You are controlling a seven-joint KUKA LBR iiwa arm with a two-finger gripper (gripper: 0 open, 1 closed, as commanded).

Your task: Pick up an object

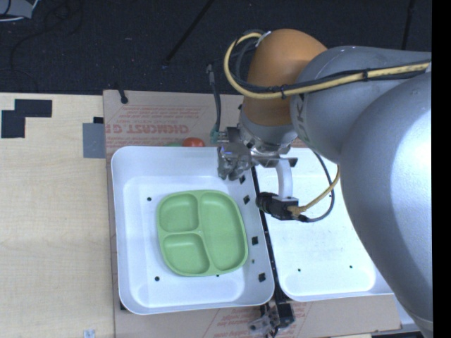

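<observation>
A light green divided plate (201,232) with three compartments lies flat in the left white bin (137,189). My gripper (230,167) hangs over the bin's far right corner, above and beyond the plate's upper right rim. Its metal body points down below the orange band of the arm. Nothing shows between the gripper and the plate.
The right white bin (331,273) sits beside the left one, partly covered by the grey arm (366,139). A small red object (193,144) lies on the cardboard just beyond the left bin. A black cable and connector (278,206) hang over the divider between the bins.
</observation>
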